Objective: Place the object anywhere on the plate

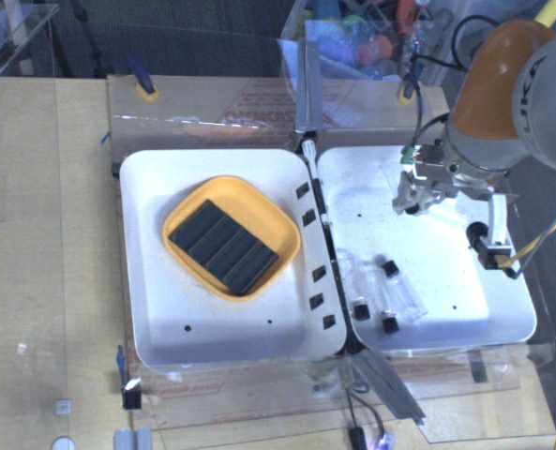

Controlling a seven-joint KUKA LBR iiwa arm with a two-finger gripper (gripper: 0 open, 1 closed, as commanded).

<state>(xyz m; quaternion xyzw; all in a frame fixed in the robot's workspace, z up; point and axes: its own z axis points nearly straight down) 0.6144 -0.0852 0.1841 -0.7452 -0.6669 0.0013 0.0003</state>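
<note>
A yellow plate [276,225] with rounded corners lies in the left bin [156,317], turned at a slant. A flat dark ribbed slab [223,246] rests on the plate and covers most of its middle. My gripper [414,197] hangs over the back part of the right bin [484,322], well right of the plate and across the divider from it. Nothing shows between its tips. The grey arm with its orange band [503,73] reaches in from the upper right.
A clear plastic piece with small black parts [383,294] lies in the front left of the right bin. Black clips line the divider [317,242] between the bins. A clear box of colourful items [371,17] stands behind the bins.
</note>
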